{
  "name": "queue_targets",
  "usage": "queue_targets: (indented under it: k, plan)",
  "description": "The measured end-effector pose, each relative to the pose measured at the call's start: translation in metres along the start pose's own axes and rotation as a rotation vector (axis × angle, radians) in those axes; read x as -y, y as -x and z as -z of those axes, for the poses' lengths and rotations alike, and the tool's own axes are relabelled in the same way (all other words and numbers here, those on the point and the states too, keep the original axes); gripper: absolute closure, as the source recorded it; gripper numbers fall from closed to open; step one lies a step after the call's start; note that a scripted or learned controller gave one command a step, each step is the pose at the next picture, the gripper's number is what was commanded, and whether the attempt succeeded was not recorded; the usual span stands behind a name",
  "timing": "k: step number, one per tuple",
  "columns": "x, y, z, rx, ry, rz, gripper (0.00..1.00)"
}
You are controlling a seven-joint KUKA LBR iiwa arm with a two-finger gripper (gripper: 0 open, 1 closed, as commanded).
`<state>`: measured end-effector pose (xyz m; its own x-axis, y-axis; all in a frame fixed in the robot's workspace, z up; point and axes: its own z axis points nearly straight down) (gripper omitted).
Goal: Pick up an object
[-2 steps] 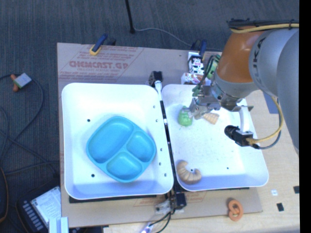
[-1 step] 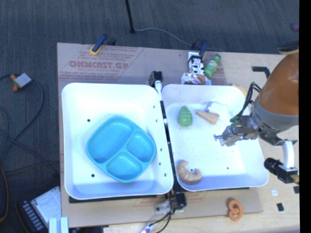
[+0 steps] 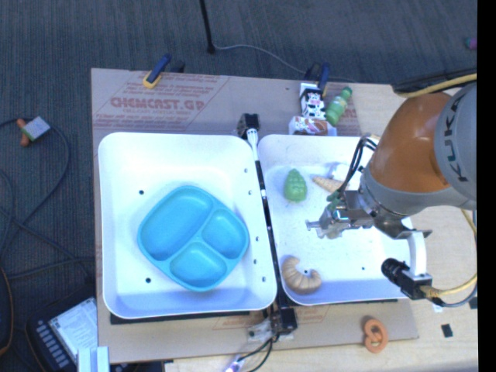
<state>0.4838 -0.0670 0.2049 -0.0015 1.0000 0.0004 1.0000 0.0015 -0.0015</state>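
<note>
In the right bin [image 3: 372,285] lie three toys. A green, bumpy, rounded one [image 3: 295,185] sits near the bin's left wall, and a tan cone-shaped piece [image 3: 326,182] lies just right of it. A tan croissant [image 3: 301,276] rests at the front left corner. My gripper [image 3: 332,223] hangs low over the middle of this bin, below the cone and right of the green toy, apart from the croissant. The arm's orange band [image 3: 411,153] covers the bin's right part.
The left bin [image 3: 116,208] holds a blue divided plate [image 3: 194,237]. Behind the right bin, on the bench, stand a green bottle [image 3: 339,105] and a small printed pack [image 3: 311,115]. An orange ring [image 3: 375,333] lies in front of the right bin.
</note>
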Motion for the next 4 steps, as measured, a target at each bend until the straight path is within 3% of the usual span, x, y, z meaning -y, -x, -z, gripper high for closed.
queue_targets:
  k: [1, 2, 3, 4]
  plan:
    - [-0.088, 0.035, -0.07, 0.001, -0.002, -0.001, 1.0]
    - [-0.117, 0.094, -0.053, 0.003, 0.002, -0.002, 1.0]
    - [-0.145, 0.057, -0.051, 0.0, 0.001, 0.0, 1.0]
    - [-0.151, 0.122, -0.025, 0.004, 0.003, -0.002, 1.0]
